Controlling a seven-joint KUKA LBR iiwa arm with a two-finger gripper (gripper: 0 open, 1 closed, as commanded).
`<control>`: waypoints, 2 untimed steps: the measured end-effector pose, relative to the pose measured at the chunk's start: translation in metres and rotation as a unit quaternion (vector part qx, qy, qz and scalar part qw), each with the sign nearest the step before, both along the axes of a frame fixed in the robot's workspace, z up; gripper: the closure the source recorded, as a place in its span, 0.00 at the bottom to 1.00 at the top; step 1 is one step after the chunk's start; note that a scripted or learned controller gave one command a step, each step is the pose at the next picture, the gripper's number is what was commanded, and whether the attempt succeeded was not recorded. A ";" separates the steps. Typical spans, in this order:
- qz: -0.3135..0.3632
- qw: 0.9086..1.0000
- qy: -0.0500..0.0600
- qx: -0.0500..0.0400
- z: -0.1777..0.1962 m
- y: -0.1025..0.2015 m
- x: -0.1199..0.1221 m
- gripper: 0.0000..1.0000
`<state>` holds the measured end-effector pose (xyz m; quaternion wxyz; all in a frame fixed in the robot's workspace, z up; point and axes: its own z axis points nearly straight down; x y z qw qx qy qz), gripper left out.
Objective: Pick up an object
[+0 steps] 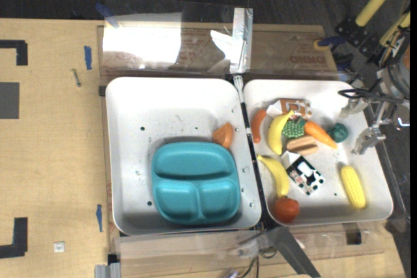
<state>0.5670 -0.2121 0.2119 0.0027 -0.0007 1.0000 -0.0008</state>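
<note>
We see the gripper (373, 119) above the right bin's (384, 205) edge; its grip we cannot tell.

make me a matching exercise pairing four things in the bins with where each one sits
Things:
1. teal divided tray
2. corn cob
3. tomato
4. carrot

Places:
A. right bin, near its front edge, beside the divider
B. left bin, front half
C. right bin, middle, next to a teal ball
D. right bin, front right part

Pairs: 1-B, 2-D, 3-A, 4-C
</note>
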 end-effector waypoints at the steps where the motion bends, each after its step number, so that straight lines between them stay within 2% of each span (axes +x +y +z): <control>1: 0.085 0.996 -0.002 -0.001 -0.115 -0.011 -0.030 0.00; 2: 0.128 0.992 -0.002 0.000 -0.124 0.058 -0.019 0.00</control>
